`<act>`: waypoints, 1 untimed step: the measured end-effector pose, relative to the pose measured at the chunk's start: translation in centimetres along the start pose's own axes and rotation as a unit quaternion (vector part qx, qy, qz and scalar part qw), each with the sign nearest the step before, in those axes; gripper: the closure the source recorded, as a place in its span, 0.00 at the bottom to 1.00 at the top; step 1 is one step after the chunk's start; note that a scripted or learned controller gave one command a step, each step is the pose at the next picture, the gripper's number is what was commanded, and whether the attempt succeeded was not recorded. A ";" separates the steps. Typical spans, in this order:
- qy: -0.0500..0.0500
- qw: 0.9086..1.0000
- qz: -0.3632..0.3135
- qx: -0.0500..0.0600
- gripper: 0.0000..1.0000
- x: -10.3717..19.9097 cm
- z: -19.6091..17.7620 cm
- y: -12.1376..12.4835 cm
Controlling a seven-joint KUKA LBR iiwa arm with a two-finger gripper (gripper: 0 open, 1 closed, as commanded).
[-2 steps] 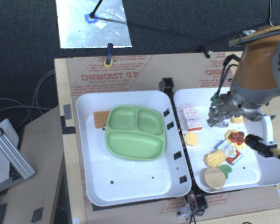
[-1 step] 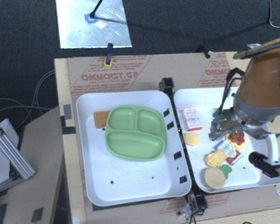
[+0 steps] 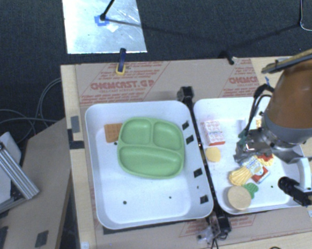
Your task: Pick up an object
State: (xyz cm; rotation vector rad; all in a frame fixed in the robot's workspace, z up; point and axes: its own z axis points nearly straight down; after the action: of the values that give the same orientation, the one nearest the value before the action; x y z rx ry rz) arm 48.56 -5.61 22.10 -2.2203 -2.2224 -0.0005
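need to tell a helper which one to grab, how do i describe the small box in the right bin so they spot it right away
Start at the right bin, the one the grey arm reaches into. Against its left wall, near the far end, lies a small white box with red print. Its neighbours are rounded and yellow or tan; it is the only flat rectangular item there.

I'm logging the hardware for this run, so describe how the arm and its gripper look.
The arm is a thick, rounded body, orange on top with grey below near the wrist. A black cable loops along its left side. The gripper is a small dark metal assembly with silvery parts, too cluttered to make out in detail.
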 end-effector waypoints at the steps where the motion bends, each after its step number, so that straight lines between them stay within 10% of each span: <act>1: 0.000 1.000 -0.002 -0.001 1.00 1.1 0.3 1.0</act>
State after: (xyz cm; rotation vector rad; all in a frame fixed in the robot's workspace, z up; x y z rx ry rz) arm 49.58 -4.52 21.80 -2.2162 -2.2280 -0.0028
